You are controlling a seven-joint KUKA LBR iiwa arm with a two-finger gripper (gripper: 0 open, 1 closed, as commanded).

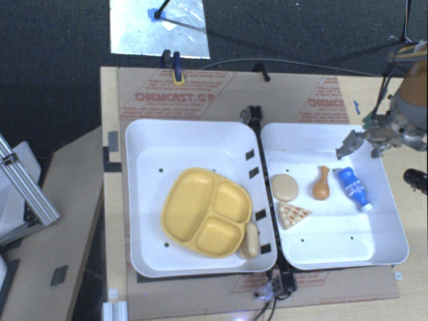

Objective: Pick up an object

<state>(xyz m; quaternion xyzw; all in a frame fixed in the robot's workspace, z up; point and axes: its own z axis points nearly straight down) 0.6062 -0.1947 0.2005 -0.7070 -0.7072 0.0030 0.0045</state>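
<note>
The right bin (334, 249) holds a blue bottle (352, 187), an orange-brown drumstick-shaped piece (322, 183), a round beige cookie (285, 186) and a pizza slice (293, 215). My gripper (363, 144) hovers above the bin's far right corner, up and to the right of the bottle. Its two fingers are spread apart with nothing between them.
The left bin (150, 179) bears a yellow divided tray (206, 211) with a pale bread-like piece (251, 239) against its right corner. A black divider (265, 186) runs between the bins. A blue and yellow clamp (177, 67) sits at the bench's far edge.
</note>
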